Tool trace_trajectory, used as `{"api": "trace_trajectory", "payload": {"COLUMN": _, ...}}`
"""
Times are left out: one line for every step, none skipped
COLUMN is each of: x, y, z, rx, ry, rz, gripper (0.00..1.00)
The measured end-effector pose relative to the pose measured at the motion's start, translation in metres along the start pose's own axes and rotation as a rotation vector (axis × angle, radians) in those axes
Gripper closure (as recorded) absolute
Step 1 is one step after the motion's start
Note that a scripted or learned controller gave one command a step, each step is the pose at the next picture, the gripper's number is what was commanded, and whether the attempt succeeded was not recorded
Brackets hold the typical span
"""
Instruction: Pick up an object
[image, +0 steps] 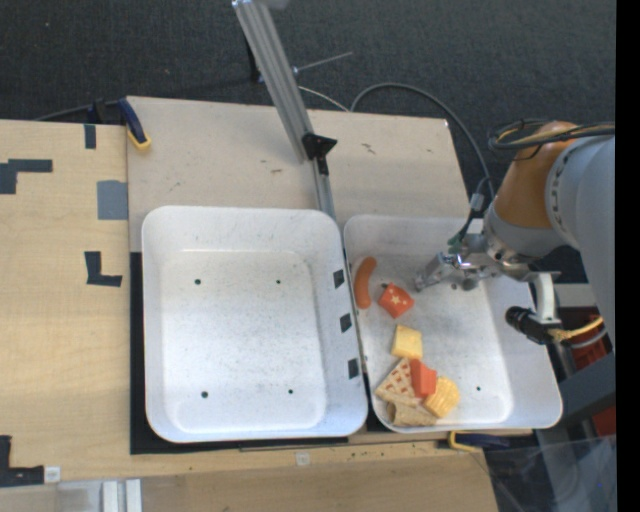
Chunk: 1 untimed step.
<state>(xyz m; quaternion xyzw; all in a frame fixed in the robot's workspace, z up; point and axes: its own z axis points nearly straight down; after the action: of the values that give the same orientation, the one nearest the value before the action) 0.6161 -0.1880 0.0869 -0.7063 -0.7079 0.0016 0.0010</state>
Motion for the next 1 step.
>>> {"api": "trace_trajectory", "payload": {"x": 0.0004, "y": 0.0005, "z": -0.0114, "rx": -0.002, "ry": 0.0, "rz": -0.001, "gripper": 1.0}}
